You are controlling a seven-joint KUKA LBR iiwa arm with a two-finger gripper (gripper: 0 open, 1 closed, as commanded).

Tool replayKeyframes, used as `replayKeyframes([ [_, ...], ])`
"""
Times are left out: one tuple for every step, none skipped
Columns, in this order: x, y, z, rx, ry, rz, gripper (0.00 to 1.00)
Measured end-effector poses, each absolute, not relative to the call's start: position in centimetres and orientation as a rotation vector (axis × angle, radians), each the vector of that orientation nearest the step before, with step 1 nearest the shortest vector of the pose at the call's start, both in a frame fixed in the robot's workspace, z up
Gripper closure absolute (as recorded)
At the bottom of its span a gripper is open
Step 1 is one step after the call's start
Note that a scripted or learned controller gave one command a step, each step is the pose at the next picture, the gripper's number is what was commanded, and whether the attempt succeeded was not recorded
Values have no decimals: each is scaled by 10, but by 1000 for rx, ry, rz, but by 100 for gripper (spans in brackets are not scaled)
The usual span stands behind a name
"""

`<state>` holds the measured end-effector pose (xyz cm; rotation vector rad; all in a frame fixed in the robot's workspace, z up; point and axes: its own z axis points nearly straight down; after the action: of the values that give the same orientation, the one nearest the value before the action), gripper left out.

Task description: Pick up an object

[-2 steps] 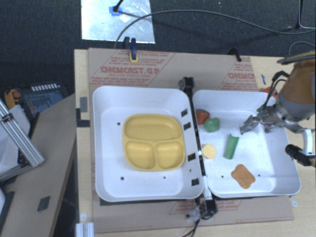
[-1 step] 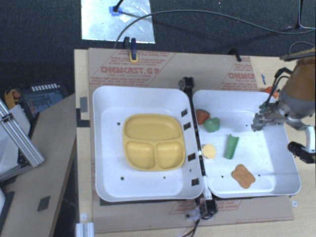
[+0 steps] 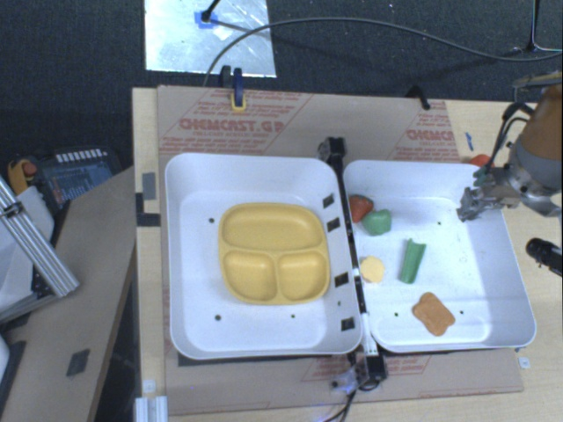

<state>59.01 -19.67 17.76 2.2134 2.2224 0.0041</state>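
Toward eight o'clock of the gripper (image 3: 469, 207), whose grip state I cannot tell, lies the green block (image 3: 412, 261), long axis twelve-to-six.

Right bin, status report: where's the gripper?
Gripper at right bin's right rim, holding nothing. Green block, orange piece untouched. Nothing in the way.

This is a robotics lab. A desk (image 3: 145, 236) topped with printed cardboard (image 3: 237, 121) carries two white bins (image 3: 189, 183) clamped side by side. Well left of the hand (image 3: 471, 205), loose cables (image 3: 369, 29) cross dark carpet (image 3: 70, 60), beside aluminium framing (image 3: 35, 249) and an electronic device (image 3: 75, 178).
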Motion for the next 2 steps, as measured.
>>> replayKeyframes([
  [591,-197,206,2214,2223,4,100],
  [598,-139,219,2209,2232,6,100],
])
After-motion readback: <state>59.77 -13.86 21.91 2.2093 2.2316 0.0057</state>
